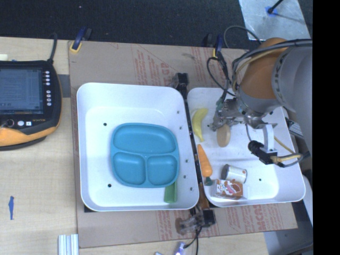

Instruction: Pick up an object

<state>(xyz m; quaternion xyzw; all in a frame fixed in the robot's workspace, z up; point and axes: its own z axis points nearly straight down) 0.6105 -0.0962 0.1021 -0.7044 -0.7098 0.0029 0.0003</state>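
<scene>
Arm (pixel 289 73) enters from the right, above the right-hand bin (pixel 287 187); grey body, orange band facing the camera over that bin's far right part. Wrist pitched down toward the bin's far-left area. Gripper (pixel 222 122) sits low over the bin floor, near its left wall (finger state not resolvable: hidden among dark hardware and cables). Cables loop from the wrist up past the bin's far rim. A black fitting projects from the wrist toward the bin's middle.

The arm's wrist (pixel 263 81) hides the right bin's (pixel 287 190) far corner and the end effector's (pixel 222 118) top.
</scene>
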